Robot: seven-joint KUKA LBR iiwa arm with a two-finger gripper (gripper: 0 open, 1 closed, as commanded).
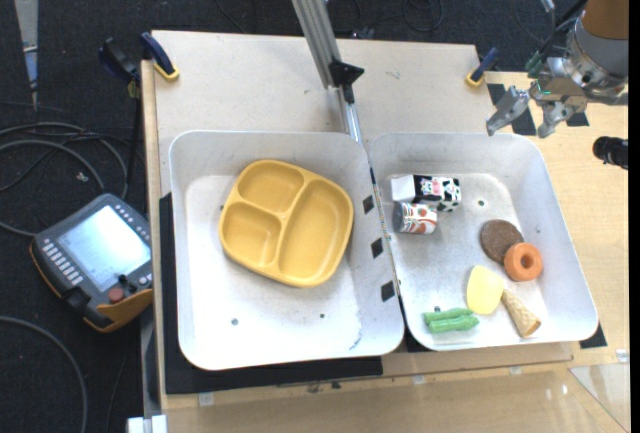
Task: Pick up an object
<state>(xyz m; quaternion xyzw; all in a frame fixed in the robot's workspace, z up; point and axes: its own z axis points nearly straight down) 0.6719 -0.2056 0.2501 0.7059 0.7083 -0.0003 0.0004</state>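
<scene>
Nearest me, the green pod and cone crowd the right bin's 6 o'clock rim; my tool hangs empty, fingers apart, above its 1 o'clock corner. I judge any descent risks nudging close-packed neighbours or clipping the wall

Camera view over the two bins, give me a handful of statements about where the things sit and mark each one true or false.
1. The yellow divided plate lies in the left bin. True.
2. The green pea pod lies on the plate. False: it lies in the right bin, near its front edge.
3. The orange donut touches the brown cookie. True.
4. The gripper is shut on the small can. False: it hovers above the right bin's far right corner, with nothing between its fingers.
5. The milk carton lies beside the can. True.
</scene>
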